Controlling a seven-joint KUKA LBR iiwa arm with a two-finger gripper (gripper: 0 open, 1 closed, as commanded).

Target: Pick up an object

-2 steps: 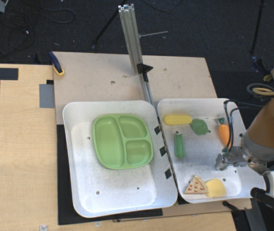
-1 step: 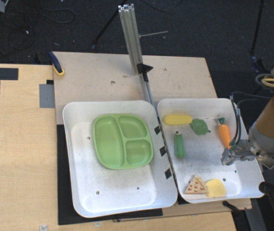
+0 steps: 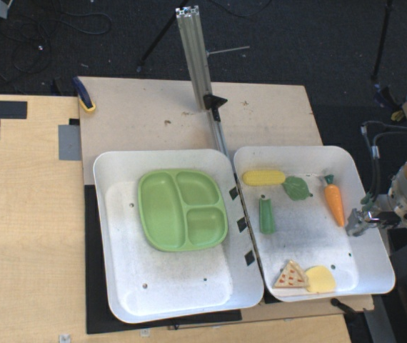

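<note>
The right bin [image 3: 310, 243] holds several toy foods. A yellow corn cob [image 3: 263, 178] lies at its back left, with a green leafy piece [image 3: 298, 189] beside it. An orange carrot [image 3: 334, 203] lies near the right wall. A green cucumber [image 3: 266, 216] lies left of centre. At the front sit a pizza slice [image 3: 290, 276] and a yellow wedge [image 3: 321, 280]. My gripper [image 3: 361, 224] hangs over the bin's right rim, just right of and below the carrot's tip, with nothing seen in it.
The left bin [image 3: 118, 263] holds a green divided plate [image 3: 183, 210]. A metal post [image 3: 198, 59] rises behind the bins, and black clips [image 3: 240, 224] join them. Wooden bench top lies to the left and behind.
</note>
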